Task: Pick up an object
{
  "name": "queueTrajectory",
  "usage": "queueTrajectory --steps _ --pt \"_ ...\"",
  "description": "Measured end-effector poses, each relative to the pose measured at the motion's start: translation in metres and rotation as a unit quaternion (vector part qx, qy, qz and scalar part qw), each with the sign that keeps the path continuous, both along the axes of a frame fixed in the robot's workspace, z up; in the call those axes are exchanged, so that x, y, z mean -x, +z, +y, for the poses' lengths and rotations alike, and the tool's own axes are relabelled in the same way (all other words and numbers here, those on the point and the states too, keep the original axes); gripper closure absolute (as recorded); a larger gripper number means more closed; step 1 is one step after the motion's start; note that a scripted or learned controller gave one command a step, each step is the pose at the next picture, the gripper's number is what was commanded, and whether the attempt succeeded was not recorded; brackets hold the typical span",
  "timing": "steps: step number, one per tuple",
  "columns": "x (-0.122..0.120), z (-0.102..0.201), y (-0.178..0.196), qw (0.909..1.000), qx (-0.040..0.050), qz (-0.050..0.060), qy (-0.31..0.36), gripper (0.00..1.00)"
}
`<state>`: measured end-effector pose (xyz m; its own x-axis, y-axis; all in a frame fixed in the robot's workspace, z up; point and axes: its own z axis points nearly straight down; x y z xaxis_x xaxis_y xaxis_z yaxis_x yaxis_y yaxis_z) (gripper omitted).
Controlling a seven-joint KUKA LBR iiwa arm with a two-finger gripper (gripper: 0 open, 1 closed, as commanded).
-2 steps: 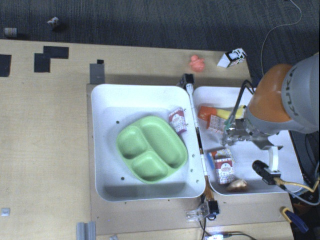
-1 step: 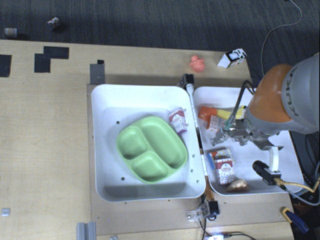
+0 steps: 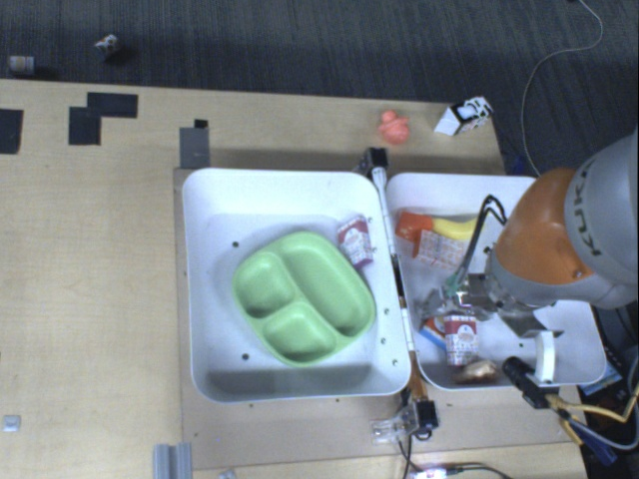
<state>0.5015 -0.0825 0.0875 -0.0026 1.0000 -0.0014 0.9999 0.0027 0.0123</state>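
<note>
Down in the right bin (image 3: 589, 352), the gripper (image 3: 461, 302) hangs over a heap of small packets (image 3: 459, 335).
Whether it is open or closed cannot be told; a green tray (image 3: 303, 295) lies in the left bin (image 3: 205, 267).

Red-and-white packet (image 3: 460, 339) lies flat just below the pincer (image 3: 454, 302). Orange box (image 3: 414, 230) and yellow banana-like piece (image 3: 455, 229) sit above it, well apart. Green divided plate (image 3: 304, 295) and a second packet (image 3: 354, 241) lie far left.
</note>
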Motion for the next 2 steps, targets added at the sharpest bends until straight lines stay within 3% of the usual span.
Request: queueTrajectory --steps 1,2 --pt "-0.002 0.000 0.011 1.0000 0.0006 -0.003 0.000 1.00" --pt "-0.002 0.061 0.117 1.0000 -0.0012 0.003 0.001 1.00"
